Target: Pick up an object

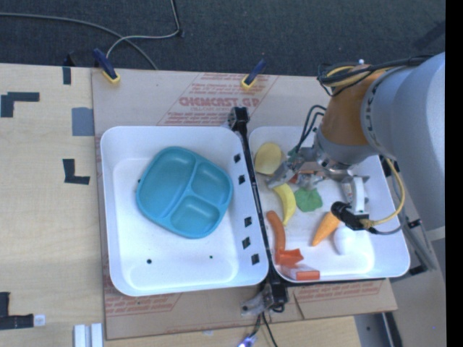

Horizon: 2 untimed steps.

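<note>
The arm reaches into the right bin [391, 262] from the right, and its end effector [304, 173] sits low among the toy food at the bin's upper middle. Close beneath and beside it lie a yellow banana [286, 202], a small green piece [309, 200] and a pale yellow round piece [268, 157]. Further toward the near edge are an orange carrot [325, 228], a white piece [342, 241] just beside the carrot's thick end, and a long orange-red piece [277, 233] along the divider. The left bin [116, 266] holds a blue divided plate [184, 191], well apart from the arm.

To do this step well, the arm probably needs to settle on one item, most likely the banana or the green piece, and come straight down so that one item is caught cleanly. The pieces lie crowded, so a slanted approach risks nudging a neighbour or pinching two at once. A slow, vertical lift afterwards would show quickly whether anything came up.

The end effector's metal parts are tangled visually with cables and the wrist, so whether it is apart or together cannot be told, and nothing is plainly seen caught in it.
</note>
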### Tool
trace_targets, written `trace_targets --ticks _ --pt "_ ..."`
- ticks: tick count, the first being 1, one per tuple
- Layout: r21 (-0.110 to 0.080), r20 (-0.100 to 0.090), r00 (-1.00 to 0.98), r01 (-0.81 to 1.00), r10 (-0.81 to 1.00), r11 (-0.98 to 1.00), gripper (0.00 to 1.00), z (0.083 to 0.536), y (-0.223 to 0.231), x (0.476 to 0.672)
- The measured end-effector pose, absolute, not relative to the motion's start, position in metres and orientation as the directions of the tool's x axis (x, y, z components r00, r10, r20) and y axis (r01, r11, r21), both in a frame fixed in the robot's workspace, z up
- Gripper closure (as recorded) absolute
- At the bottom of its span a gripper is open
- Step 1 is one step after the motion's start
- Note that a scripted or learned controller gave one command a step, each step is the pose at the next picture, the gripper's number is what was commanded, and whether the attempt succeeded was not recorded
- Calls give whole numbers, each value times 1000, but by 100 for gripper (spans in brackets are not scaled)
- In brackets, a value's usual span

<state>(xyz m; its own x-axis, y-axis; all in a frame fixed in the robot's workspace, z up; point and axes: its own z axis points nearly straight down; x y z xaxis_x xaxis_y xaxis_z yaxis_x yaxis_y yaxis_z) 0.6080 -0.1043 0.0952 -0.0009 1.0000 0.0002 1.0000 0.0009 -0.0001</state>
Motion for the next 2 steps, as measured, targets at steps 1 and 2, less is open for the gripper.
trace_targets --ticks 1,2 --pt "-1 0 -1 1000 1000 1 100 104 -104 608" --pt "1 0 -2 1000 1000 2 100 197 -62 578"
